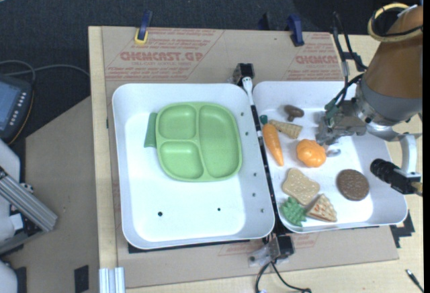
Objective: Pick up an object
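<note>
The orange [311,153] lies just left of the gripper [332,135] (finger state unclear).

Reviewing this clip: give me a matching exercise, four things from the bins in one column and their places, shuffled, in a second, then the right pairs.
Things:
1. green divided plate
2. carrot
3. brown round cookie
4. orange

Places:
A. right bin, along its left wall
B. right bin, near its lower right corner
C. left bin, toward its upper middle
D. right bin, in the middle, just below and left of the gripper

Pairs: 1-C, 2-A, 3-B, 4-D
</note>
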You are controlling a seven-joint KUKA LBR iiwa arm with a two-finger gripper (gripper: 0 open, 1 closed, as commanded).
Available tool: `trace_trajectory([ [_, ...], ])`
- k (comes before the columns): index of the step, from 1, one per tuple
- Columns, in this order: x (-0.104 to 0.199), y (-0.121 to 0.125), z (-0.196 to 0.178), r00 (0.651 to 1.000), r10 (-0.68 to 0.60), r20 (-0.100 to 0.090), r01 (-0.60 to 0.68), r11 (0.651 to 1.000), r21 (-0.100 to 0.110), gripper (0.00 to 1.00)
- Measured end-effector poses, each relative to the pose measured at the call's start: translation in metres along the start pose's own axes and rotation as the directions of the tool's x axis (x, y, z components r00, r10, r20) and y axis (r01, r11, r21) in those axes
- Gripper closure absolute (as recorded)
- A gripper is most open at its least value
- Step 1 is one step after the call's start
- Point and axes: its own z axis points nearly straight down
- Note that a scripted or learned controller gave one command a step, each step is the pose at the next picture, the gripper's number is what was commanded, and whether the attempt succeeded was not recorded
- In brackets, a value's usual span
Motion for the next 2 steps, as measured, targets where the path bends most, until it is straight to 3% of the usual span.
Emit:
trace_trajectory([
  [2, 0.056, 0.078, -0.017, 1.000, 0.000, -0.001, 0.000, 1.000, -0.002, 1.00],
])
